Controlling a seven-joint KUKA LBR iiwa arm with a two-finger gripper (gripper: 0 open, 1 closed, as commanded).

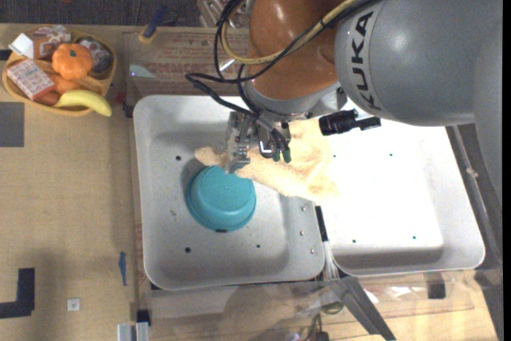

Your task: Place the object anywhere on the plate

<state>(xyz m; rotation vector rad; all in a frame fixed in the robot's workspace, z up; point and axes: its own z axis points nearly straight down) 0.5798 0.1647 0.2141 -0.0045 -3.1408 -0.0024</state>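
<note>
**benchwatcher:** So the hand (254,146) hangs low over the left bin (160,251), about the middle of the frame, right at the upper edge of the teal bowl (222,200), which is sitting upside down. Under and to the right of it there's a pale tan, floppy thing (295,176) — looks like a cloth or a flat bread toy, can't say which — draped over the seam into the right bin (415,212).

**pickplace_pete:** Is it actually holding anything?

**benchwatcher:** Honestly can't tell. The fingers point down and the arm's big grey body (415,36) crowds the view, so I can't judge how wide they are or whether anything sits between them. Nothing looks lifted.

**pickplace_pete:** And the plate?

**benchwatcher:** I don't see an obvious plate. My guess is the tan flat thing or the overturned teal bowl plays that role — if so, the object is already in the left bin, touching or just beside it. The hand being low there makes sense for a grab or a release.

**pickplace_pete:** The fruit basket?

**benchwatcher:** Upper left on the counter (64,212), wicker tray (24,88) with banana (84,101) and an orange pumpkin-ish thing (72,61), well apart from the action.
</note>
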